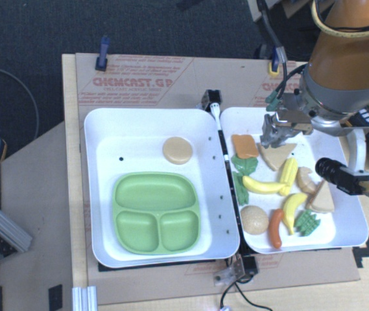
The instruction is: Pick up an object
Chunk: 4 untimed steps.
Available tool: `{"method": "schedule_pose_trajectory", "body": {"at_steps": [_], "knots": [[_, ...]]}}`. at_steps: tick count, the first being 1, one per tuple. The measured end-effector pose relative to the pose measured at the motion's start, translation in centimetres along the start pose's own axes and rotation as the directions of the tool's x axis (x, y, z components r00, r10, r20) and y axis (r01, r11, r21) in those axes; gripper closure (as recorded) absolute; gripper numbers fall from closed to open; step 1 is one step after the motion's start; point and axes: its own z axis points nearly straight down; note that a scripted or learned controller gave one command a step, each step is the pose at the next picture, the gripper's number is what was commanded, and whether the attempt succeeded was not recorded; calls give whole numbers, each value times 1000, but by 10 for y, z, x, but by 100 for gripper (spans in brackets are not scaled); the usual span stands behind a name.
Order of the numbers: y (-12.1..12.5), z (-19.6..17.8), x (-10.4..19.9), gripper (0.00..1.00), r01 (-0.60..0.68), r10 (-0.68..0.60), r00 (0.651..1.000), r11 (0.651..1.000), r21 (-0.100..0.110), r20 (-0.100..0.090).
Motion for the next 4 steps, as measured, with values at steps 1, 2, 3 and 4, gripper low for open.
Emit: {"method": "schedule_pose_trajectory", "body": {"at_steps": [1, 2, 3, 4], "knots": [[-50, 82, -96, 100, -6, 6, 1000, 1000, 13, -1], [10, 129, -37, 100, 9, -9, 1000, 1000, 0, -2], [-18, -109, -3, 100, 11, -11, 1000, 1000, -18, -4], [3, -81, 90, 100, 15, -15, 1000, 1000, 3, -3]]}}
